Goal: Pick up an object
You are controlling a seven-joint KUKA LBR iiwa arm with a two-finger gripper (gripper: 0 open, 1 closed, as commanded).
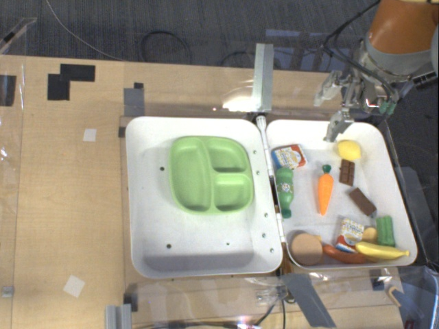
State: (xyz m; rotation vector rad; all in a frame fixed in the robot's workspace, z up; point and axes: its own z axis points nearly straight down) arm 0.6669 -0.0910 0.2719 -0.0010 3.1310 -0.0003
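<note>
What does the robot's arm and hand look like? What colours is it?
The arm has a fat round orange band with a grey ring under it. Dark cables loop beside it. Its hand is small, made of shiny silver-grey metal parts, with a tiny green bit on one side.

The arm [401,16] enters above the right bin's [391,149] far corner as a broad orange band over a pale grey collar. Black cables loop beside that collar. Below it sits the gripper [343,118], a cluster of bare silvery metal brackets and plates, with a small green spot near its wrist side.
</note>
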